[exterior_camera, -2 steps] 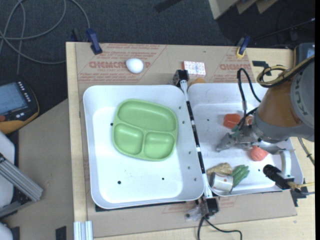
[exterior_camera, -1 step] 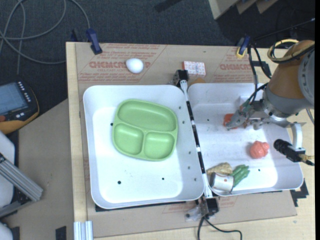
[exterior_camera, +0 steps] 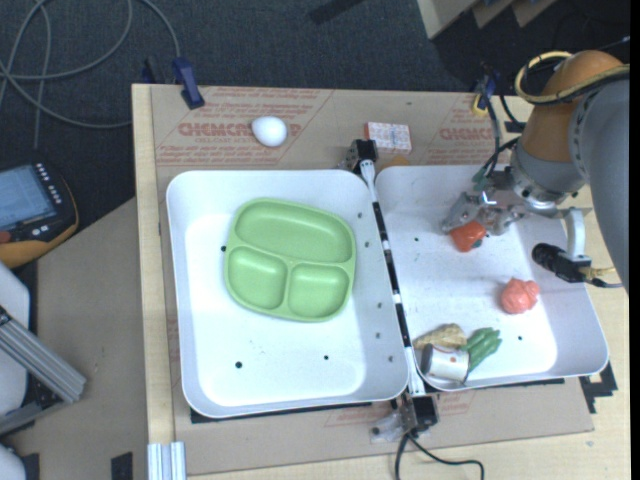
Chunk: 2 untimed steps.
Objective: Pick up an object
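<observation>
Arm (exterior_camera: 575, 118) comes in from the right edge, grey with orange band, wrist angled down into the right bin (exterior_camera: 560, 363). End effector (exterior_camera: 478, 218) sits low over the back part of that bin, nearer its left wall than its right. A small red-orange object (exterior_camera: 467, 236) lies right at the fingertips, touching or just under them. Cannot tell whether it is between the fingers or only beside them, and cannot tell how far open the fingers are; metal parts there are too small and cluttered.

Other items in right bin: pink-red lumpy object (exterior_camera: 518, 295) toward the right side, well apart from the end effector. At the front left corner a cluster: green pod-like toy (exterior_camera: 484, 344), tan piece (exterior_camera: 441, 337) beside it, a small silver-white cylinder (exterior_camera: 446, 366) with a red band touching both.

Left bin (exterior_camera: 200, 368) holds a light green three-compartment plate (exterior_camera: 291, 259), sitting toward the back centre, flat on the bin floor. Compartments look bare.

On the tabletop (exterior_camera: 300, 113) behind the bins: white egg-shaped ball (exterior_camera: 268, 130) behind the left bin, small patterned box (exterior_camera: 389, 136) near the back end of the seam between the bins. Blue clamp (exterior_camera: 186, 81) at the tabletop's back left corner, another (exterior_camera: 485, 94) at the back edge near the arm. Black clips on the seam between bins, back and front.
</observation>
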Available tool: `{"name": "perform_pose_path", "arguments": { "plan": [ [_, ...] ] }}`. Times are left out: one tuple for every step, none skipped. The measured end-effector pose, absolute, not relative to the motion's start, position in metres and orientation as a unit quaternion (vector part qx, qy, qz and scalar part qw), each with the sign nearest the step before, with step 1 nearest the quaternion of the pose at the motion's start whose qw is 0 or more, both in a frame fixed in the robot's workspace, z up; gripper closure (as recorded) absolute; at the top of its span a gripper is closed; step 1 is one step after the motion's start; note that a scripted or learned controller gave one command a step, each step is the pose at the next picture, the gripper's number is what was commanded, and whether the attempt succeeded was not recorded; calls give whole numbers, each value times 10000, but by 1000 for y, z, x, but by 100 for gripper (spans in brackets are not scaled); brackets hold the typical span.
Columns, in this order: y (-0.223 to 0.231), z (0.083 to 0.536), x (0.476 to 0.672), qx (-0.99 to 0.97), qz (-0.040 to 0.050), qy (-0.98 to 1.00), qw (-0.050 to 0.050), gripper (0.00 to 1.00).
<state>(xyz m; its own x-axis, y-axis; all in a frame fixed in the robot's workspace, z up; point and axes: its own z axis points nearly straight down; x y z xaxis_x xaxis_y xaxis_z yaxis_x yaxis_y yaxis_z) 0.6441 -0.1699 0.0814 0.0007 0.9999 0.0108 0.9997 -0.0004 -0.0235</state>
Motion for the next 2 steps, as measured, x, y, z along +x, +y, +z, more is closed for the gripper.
{"name": "perform_pose_path", "arguments": {
  "plan": [
    [-171,93,645,-7064,48,-7078,65,100],
    [-106,136,613,-7063,0,-7079,6,100]
  ]
}}
